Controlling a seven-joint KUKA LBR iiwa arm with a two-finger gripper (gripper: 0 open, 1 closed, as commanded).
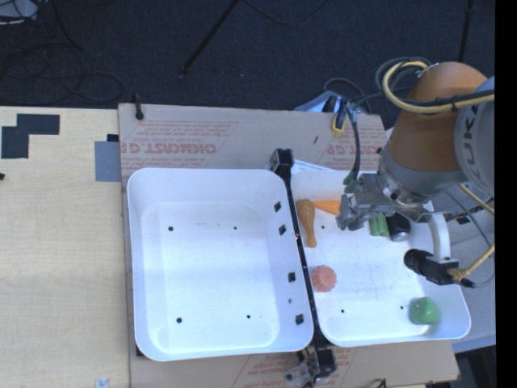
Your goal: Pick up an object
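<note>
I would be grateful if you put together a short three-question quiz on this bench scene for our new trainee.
1. True or false: the green ball lies in the left bin.
2. Multiple choice: the pink round object sits (a) in the right bin, near the divider; (b) in the left bin; (c) on the cardboard.
3. Short answer: which thing lies closest to the gripper?

Key
1. False; it lies in the right bin's near right corner.
2. a
3. The orange piece, beside the tan elongated object.

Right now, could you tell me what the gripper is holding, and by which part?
It cannot be told: the gripper hovers beside the orange piece.
</note>
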